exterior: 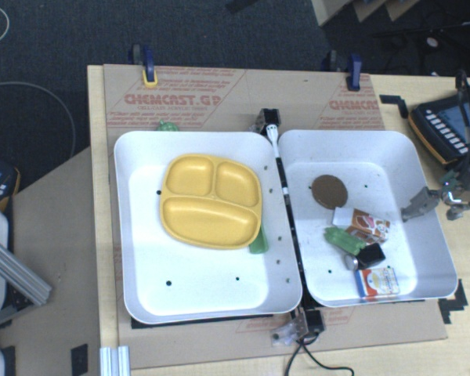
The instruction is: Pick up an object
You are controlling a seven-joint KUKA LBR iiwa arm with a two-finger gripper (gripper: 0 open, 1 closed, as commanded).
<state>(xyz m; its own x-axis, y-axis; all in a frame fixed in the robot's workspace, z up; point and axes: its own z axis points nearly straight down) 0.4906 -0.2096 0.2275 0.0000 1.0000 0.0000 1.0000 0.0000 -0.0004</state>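
1. Dark carpet around a tan worktop [219, 92] with red print; blue clamps at its back edge.
2. Two white bins sit side by side on it: left bin [141, 280], right bin [423, 265].
3. Left bin: yellow divided tray [211, 200], upright, toward the back. A green piece [258, 244] pokes out at the tray's right front edge, touching it.
4. Right bin: brown disc [329, 191] near the back. In front of it a clutter, pieces touching: red-white packet [370, 225], green item [345, 240], black block [370, 254], white-red-blue pack [378, 281] by the front wall.
5. Gripper [420, 204] at the right bin's right rim, well apart from the clutter. Can't tell the fingers' spread; nothing visibly held.
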